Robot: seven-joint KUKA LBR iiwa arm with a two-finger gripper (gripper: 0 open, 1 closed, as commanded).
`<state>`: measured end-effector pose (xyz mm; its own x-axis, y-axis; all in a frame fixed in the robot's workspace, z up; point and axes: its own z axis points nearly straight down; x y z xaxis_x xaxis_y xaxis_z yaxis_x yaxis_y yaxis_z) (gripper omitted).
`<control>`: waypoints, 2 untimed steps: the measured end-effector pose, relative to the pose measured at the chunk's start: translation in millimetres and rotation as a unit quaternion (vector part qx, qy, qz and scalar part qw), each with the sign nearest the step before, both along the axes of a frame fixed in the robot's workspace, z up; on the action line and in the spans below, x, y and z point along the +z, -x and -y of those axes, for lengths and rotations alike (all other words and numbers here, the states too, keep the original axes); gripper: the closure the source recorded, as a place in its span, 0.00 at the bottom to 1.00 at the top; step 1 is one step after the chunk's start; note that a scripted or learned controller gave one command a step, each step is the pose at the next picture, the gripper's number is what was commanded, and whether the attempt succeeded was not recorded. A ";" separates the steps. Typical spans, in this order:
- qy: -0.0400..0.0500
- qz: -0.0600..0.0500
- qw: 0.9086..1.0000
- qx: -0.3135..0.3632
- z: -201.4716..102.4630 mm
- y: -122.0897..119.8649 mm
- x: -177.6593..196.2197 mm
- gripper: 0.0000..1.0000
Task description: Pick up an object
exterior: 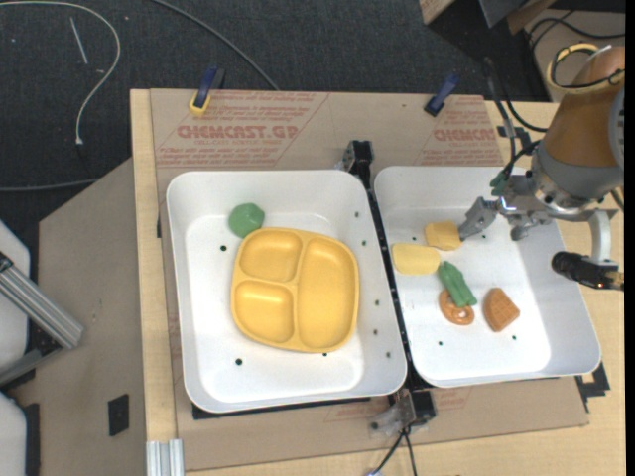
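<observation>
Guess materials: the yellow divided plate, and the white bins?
Yellow divided plate: likely molded plastic, matte; uniform color, soft rounded compartment ridges. White bins: probably thin formed plastic, slightly glossy; smooth rounded corners and lips. Could be coated metal.

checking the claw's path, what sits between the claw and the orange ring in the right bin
In the camera view, a yellow block by the claw, then the green piece touching the orange ring.

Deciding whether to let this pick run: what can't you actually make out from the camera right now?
- Gripper, camera view: too small to tell whether it touches the yellow piece.
- Orange ring: partly covered by the green piece.
- Arm: cut off by the right edge.
- Green lump: whether it touches the yellow plate is unclear.
</observation>
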<state>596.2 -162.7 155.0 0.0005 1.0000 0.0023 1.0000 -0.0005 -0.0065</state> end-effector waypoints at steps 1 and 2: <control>0.000 -0.001 1.000 0.001 -5.3 7.4 -60.9 0.00; 0.000 0.001 1.000 0.000 -6.1 7.5 -70.5 0.00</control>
